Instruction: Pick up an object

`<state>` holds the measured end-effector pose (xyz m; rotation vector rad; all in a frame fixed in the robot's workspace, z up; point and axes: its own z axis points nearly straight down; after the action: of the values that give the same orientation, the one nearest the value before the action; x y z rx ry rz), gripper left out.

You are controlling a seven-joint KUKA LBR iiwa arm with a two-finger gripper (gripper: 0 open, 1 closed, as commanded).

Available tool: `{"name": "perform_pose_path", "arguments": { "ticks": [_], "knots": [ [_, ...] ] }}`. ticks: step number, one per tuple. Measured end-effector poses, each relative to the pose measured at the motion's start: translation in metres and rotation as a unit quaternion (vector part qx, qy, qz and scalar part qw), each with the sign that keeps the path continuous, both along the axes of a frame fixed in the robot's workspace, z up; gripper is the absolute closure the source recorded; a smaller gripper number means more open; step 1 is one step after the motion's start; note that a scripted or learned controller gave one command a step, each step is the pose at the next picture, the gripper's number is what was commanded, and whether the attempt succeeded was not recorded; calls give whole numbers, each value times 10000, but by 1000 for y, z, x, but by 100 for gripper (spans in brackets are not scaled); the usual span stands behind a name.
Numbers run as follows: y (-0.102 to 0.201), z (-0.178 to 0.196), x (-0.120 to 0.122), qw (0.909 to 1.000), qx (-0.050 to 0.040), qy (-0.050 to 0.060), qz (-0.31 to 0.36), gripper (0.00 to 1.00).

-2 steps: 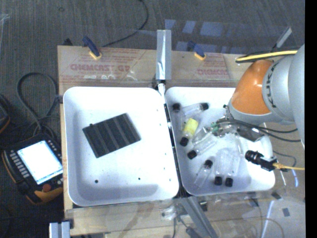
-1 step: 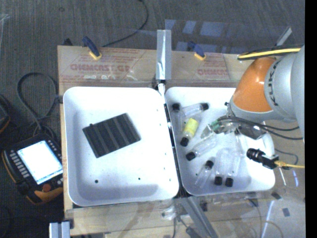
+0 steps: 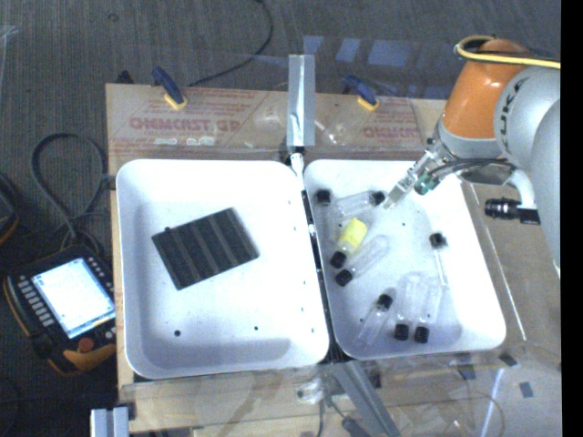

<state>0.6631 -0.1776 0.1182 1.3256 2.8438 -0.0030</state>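
Several clear vials: they lie loose on the floor of the right bin, each with a black cap, scattered from its far left corner to its near wall. Two caps sit side by side close to the near wall.
Nearest vial: it lies in the far left part of the right bin, with its black cap turned toward the gripper and just beside it. I cannot tell whether the two touch.
Yellow piece: it lies among the vials, just on the near side of that nearest vial.
Gripper: it is low over the far part of the right bin, slanting down and to the left. From here I cannot tell whether it is open or closed, or whether it has hold of anything.
Arm: grey with an orange band, it comes in from the far right.
Right bin: white and shallow, it sits edge to edge with the left bin.
Left bin: white and shallow.
Black ribbed slab: it lies flat and askew in the middle of the left bin, well apart from the vials.
Bench: a wooden board shows along the far side of both bins.
Blue clamps: there is one at the board's far edge on the left and another further right.
Handheld screen: it is lit and sits to the left of the bench.
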Motion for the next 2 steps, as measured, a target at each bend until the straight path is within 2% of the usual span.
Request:
{"name": "perform_pose_path", "arguments": {
  "ticks": [1, 2],
  "knots": [
    [0, 0, 0, 10000, 1, 1, 2, 0],
    [75, -28, -51, 10000, 4, -43, 23, 0]
  ]
}}
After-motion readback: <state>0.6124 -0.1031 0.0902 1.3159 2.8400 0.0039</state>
